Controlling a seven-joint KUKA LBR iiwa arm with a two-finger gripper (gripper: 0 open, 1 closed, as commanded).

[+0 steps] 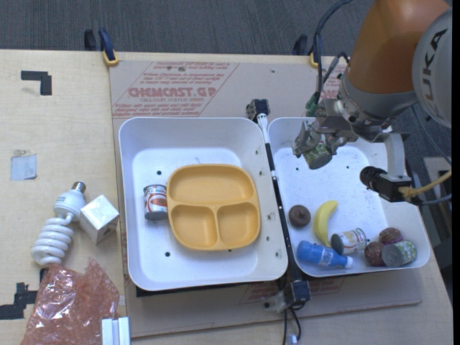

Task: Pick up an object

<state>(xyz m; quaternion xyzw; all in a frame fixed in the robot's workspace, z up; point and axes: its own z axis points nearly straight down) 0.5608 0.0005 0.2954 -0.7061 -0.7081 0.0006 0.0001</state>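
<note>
My gripper [315, 149] hangs over the back left part of the right bin [287, 131], under the grey and orange arm. A grey-green lump shows at its tip; I cannot make out whether that is a held thing or part of the gripper. Along the right bin's front lie a brown donut [299, 215], a banana [325, 221], a blue bottle [323, 256], a small jar [351, 240], two reddish-brown balls [375, 252] and a grey-green can [401, 253]. The left bin [136, 149] holds a yellow divided plate [214, 205] and a small can [154, 201].
The two bins meet at a dark seam [270, 164]. On the bench to the left of the bins lie a spiral light bulb [56, 228], a white cube [99, 218] and a crumpled pink plastic bag [68, 300]. A black fitting [381, 182] juts out from the arm over the right bin.
</note>
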